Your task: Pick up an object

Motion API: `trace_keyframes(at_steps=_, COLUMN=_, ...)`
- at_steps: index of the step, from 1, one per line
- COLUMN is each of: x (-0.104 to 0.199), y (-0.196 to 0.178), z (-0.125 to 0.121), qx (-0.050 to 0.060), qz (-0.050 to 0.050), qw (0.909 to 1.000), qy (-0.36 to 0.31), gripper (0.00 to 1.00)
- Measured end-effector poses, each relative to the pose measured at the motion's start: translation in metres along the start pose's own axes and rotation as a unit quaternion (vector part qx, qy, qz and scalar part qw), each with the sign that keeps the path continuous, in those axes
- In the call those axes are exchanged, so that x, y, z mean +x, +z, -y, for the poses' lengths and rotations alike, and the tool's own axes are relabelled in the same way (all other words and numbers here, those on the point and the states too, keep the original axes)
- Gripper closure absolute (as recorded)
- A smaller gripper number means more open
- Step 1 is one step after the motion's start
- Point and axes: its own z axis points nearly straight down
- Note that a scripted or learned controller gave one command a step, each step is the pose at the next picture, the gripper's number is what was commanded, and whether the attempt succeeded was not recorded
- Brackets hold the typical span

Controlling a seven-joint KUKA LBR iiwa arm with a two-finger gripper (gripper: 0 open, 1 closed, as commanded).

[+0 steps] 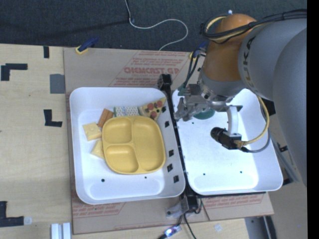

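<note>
1. We see the gripper (188, 108) low over the far-left corner of the right bin (234, 180), close against the divider between the two bins; the orange-banded arm (229, 49) looms directly above it.
2. A small teal object (203, 115) lies just beside the gripper on the bin floor, partly hidden under the wrist; it may be the thing aimed at, though we cannot make out its shape.
3. Whether the gripper is apart, together or clamped on anything, we cannot tell; the wrist hardware masks it.
4. The left bin (84, 183) holds the other candidates: a yellow divided plate (133, 144), tan crackers (92, 131) beside it, and patterned pieces (152, 107) along its far edge.
5. To do this step well, we judge the descent should stay clear of the divider wall; the teal object should sit centred in the grasp before closing; the lift should go straight up, since a corner grasp slips easily.
</note>
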Motion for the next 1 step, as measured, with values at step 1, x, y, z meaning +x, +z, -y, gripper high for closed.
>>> trace_keyframes(at_steps=1, x=0.0556, y=-0.0019, z=-0.0144, qx=-0.001, qz=-0.001, qw=1.0000, qy=-0.001, gripper=1.00)
